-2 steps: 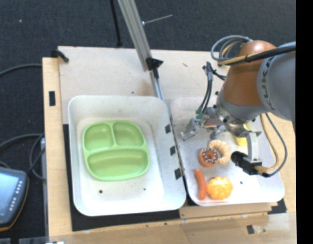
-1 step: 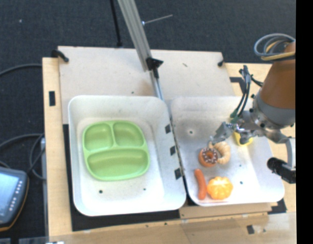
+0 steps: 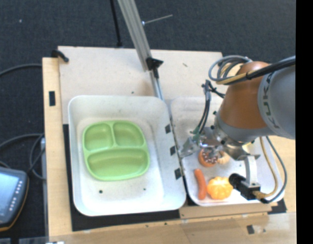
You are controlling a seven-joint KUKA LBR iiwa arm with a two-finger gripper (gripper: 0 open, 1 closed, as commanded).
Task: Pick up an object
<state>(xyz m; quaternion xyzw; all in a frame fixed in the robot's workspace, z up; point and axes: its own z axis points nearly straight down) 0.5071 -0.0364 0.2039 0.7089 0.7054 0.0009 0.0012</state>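
Observation:
In the right bin (image 3: 182,117), my gripper (image 3: 208,150) hangs low under the orange-banded wrist. Directly beneath it lies a small round brown and pink object (image 3: 209,158), partly hidden by the gripper. An orange carrot (image 3: 200,183) lies lengthwise just in front of it, toward the bin's near edge. A round orange fruit (image 3: 219,187) sits right of the carrot, close beside it. The arm covers much of the bin's right half.
The left bin (image 3: 77,187) holds a green divided plate (image 3: 116,150) with three compartments. A slanted metal pole (image 3: 138,32) rises behind the bins. The wall between the two bins runs just left of my gripper.

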